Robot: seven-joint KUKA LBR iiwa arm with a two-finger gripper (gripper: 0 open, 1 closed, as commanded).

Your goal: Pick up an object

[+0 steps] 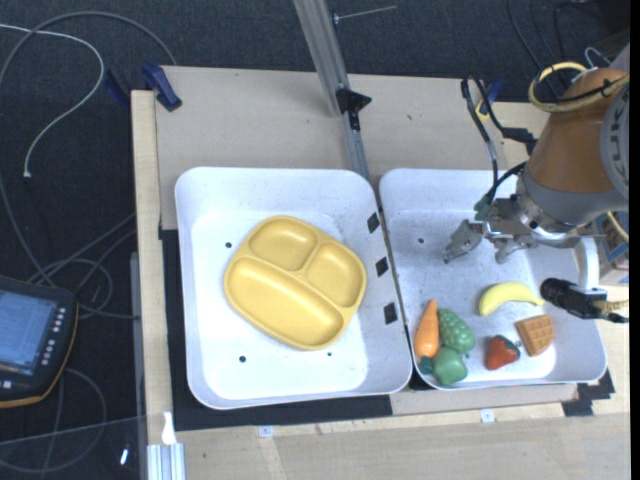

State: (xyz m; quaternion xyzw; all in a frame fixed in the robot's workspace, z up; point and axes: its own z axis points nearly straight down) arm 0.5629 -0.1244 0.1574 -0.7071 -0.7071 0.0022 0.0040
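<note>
While the gripper point(483, 243) hangs over the middle of the right bin point(405, 203) with its two grey fingers spread apart and nothing between them, the toy foods lie loose along the bin's near edge. Nearest the claw is the banana point(508, 297), at about five o'clock from the fingertips and a little apart from them, curved with its ends pointing down. At five o'clock from the banana sits the brown waffle point(535, 334), and just beside that, at its eight o'clock, the red strawberry point(502, 352) with its green cap. Farther toward nine o'clock along the same edge stands the orange carrot point(428, 330), lying lengthwise with its tip near the bin's corner; the green grapes point(456, 330) touch its right side, and a smooth green piece point(450, 368) (what kind of food I cannot tell) lies just below them.

A grey arm with an orange section point(572, 148) comes in from three o'clock, cables looping above it. Across the divide, the left bin point(200, 208) holds a yellow divided plate point(295, 282) with three compartments, lying flat near its centre. A metal pole point(320, 38) rises at twelve o'clock between the two bins, and a handheld pendant point(28, 336) rests on the dark floor at nine o'clock
</note>
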